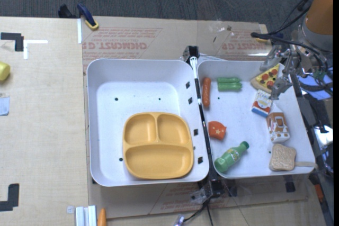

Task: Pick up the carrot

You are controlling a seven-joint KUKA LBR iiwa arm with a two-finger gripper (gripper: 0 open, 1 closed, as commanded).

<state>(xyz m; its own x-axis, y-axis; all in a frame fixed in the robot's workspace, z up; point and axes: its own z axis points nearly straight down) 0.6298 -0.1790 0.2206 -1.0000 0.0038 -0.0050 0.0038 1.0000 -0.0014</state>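
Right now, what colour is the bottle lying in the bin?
The bottle is green with a white cap, seen best in the camera view from above.

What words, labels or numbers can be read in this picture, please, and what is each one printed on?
"CHICAGO" (approximately): red print, seen upside down, on the cardboard sheet behind the left bin; the smaller lines beside it are too blurred to read.
Red print on the cardboard behind the right bin: too blurred.
Small carton and packet in the right bin: print too small.
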